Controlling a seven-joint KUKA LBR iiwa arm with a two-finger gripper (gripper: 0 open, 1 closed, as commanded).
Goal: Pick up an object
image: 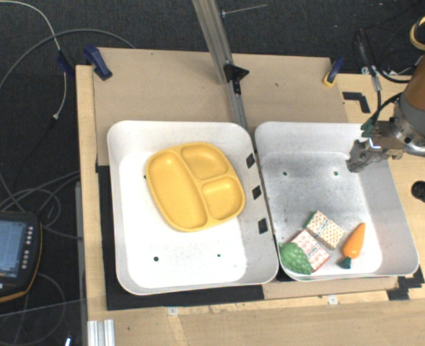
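Observation:
The right bin [320, 186] holds an orange toy carrot [353, 241], a small patterned box [325, 229], a second patterned box [309, 249] and a green leafy toy [294, 258], all clustered near its front edge. My gripper [361, 157] hangs over the bin's back right part, well behind the objects, with nothing seen in it. A yellow divided plate [194, 186] lies in the left bin [183, 265].
A metal pole [216, 31] slants down from the top to the gap between the bins. Blue clamps [97, 62] sit at the bench's back corners. Cables and a tablet [6, 254] lie on the floor at left.

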